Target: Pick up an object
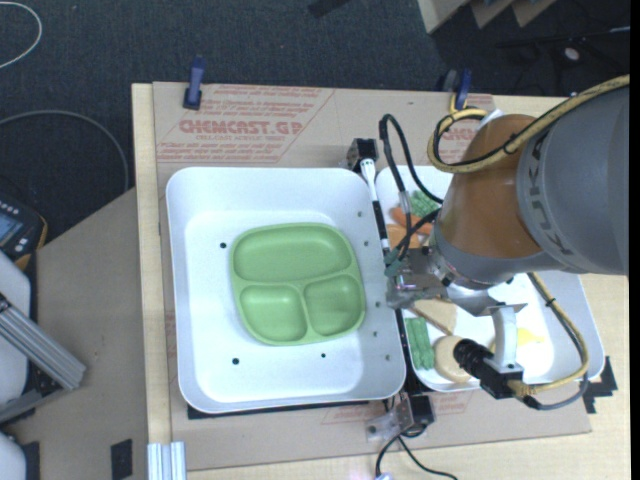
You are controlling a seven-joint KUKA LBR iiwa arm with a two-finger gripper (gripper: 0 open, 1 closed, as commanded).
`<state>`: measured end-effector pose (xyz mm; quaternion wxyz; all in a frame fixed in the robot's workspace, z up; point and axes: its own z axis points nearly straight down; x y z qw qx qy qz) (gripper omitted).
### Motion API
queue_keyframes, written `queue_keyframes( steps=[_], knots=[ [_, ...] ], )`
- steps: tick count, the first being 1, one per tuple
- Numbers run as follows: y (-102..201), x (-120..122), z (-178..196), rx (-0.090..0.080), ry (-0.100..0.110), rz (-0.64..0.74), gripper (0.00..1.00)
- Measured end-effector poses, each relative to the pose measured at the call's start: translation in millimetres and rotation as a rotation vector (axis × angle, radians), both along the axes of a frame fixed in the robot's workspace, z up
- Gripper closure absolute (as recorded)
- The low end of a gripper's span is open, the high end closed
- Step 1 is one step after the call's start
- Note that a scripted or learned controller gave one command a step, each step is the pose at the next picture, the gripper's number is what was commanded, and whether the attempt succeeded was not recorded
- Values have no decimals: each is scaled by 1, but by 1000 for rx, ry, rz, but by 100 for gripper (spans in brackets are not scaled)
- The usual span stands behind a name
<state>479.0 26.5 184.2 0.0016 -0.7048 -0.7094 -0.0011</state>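
A green three-compartment plate point(297, 283) is lying flat, open side up, in the middle of the left bin, well apart from the gripper point(415, 286). Small objects are crowding beneath and just beside the gripper: something orange point(403, 230), something green point(417, 349), something yellow point(530, 340), mostly hidden.

One fixed camera above the bench, tilted down.

We're looking down at a slant on the bench point(250, 118), so its far edge sits toward the top and dark floor shows beyond it. The left bin point(190, 298) is fully in our view near the middle; the right bin point(585, 343) sits at the right, mostly behind the arm point(560, 198), which comes in from that side and looms large, close to the lens. It's near enough to read print on the bench.
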Motion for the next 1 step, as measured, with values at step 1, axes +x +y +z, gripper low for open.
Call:
queue_keyframes(
  steps=[1],
  knots=[
    [35, 2, 101, -1, -9, -2, 100]
  ],
)
